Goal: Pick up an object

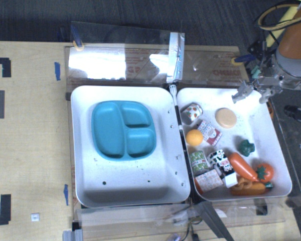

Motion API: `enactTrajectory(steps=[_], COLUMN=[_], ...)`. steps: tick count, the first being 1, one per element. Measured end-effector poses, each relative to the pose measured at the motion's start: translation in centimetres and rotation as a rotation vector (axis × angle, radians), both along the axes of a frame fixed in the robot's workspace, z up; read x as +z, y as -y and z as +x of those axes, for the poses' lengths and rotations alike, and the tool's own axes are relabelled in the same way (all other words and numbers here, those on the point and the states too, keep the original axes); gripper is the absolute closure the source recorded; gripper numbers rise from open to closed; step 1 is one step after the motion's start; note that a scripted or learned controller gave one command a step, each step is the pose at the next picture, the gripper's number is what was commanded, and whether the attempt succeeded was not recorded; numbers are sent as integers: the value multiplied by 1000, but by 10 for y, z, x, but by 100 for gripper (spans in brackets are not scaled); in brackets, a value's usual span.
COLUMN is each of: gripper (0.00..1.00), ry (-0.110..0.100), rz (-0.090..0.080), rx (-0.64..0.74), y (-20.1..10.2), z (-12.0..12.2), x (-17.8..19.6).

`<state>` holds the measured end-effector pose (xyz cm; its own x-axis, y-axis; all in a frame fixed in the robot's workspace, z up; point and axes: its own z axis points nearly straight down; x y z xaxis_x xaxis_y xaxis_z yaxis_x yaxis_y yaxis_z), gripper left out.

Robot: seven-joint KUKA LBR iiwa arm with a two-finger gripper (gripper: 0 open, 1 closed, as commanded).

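The right bin (278, 134) holds several toy foods. A tan round bun (226, 117) lies near its back, with a brown-and-white ball (192, 112) and a pink-printed carton (209, 132) to its left. An orange ball (194, 137), a green can (198, 160), a cow-patterned box (219, 159), a carrot (242, 166), a small green piece (247, 147) and an orange-red tomato (264, 172) fill the front. My gripper (251, 95) hangs over the bin's back right corner, open, with nothing between its fingers. It is up and right of the bun.
The left bin (85, 174) holds a blue divided plate (124, 129). A clear plastic panel (125, 59) stands behind the bins. Yellow cables (276, 14) loop at the top right near the arm.
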<state>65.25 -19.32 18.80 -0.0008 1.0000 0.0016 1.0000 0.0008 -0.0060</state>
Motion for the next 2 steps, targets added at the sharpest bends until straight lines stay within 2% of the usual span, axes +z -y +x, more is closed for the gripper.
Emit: enactTrajectory(steps=[1, 2], gripper=[0, 0], ry=[-4, 19], rz=[1, 10], rx=[33, 155], y=[-12, 19], z=[-64, -128], x=[-84, -98])
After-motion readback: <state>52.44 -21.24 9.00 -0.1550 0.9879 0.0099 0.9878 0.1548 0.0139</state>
